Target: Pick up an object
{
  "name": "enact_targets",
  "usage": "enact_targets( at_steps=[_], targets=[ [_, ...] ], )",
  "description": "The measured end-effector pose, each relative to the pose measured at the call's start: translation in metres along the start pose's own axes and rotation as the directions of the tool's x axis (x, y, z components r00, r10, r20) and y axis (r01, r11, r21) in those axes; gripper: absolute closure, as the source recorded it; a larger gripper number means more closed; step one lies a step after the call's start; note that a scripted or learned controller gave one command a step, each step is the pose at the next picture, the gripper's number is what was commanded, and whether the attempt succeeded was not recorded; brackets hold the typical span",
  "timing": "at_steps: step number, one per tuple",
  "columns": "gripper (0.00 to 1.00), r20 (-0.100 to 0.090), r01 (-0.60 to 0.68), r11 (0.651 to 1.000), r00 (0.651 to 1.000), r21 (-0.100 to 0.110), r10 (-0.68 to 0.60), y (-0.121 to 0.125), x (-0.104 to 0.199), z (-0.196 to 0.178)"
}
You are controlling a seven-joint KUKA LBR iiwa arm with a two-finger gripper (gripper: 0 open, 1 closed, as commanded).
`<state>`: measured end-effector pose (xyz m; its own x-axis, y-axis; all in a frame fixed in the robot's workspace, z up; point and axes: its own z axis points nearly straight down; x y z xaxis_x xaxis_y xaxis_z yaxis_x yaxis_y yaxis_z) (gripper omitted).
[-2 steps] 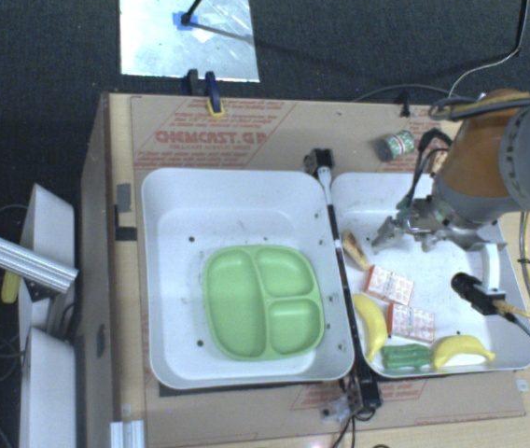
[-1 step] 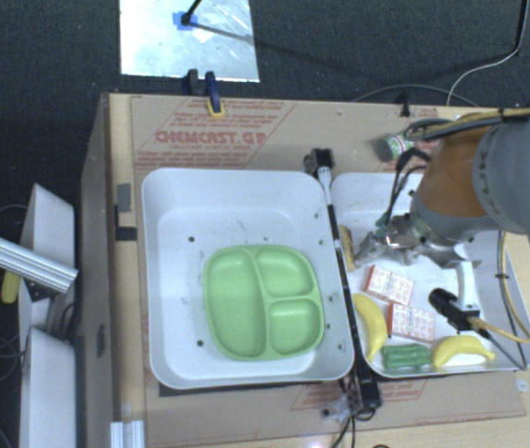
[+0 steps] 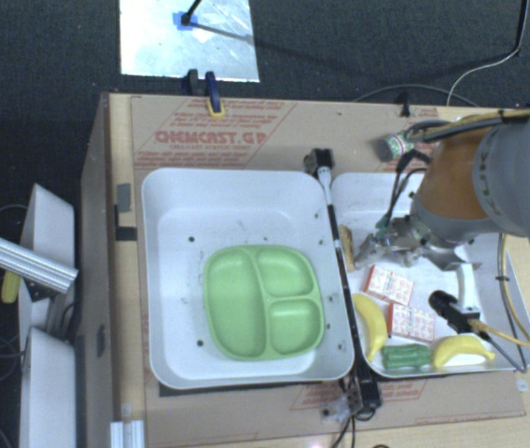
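The end effector (image 3: 388, 245) hangs low over the right bin (image 3: 360, 192), toward the bin's 9 o'clock side, with the grey arm (image 3: 517, 171) reaching in from 3 o'clock. From this angle I cannot tell whether it is released or clenched, and nothing shows as grasped.

The things to pick lie crowded at the right bin's 6 o'clock end. A red-and-white packet (image 3: 390, 285) sits just beside the end effector, at its 6 o'clock, and a second red-and-white packet (image 3: 413, 323) lies beyond it toward 5 o'clock. A banana (image 3: 370, 322) lies along the 9 o'clock wall, touching or nearly touching the packets. A green item (image 3: 404, 357), possibly a wrapped bar, rests against the 6 o'clock rim, with a second banana (image 3: 460, 348) at its 3 o'clock.

The left bin (image 3: 167, 250) holds a green divided plate (image 3: 265, 299) toward its 5 o'clock. Both bins rest on the counter (image 3: 246, 124).
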<state>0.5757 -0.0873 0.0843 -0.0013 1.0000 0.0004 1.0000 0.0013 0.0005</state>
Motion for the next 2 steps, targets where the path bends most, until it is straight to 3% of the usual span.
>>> enact_targets(
  at_steps=[1, 2],
  targets=[
    [0.00, 0.000, 0.000, 1.000, 1.000, 0.000, 0.000, -0.020, 0.004, 0.000],
    [1.00, 0.000, 0.001, 1.000, 1.000, -0.003, -0.001, -0.019, 0.003, -0.011]
  ],
)
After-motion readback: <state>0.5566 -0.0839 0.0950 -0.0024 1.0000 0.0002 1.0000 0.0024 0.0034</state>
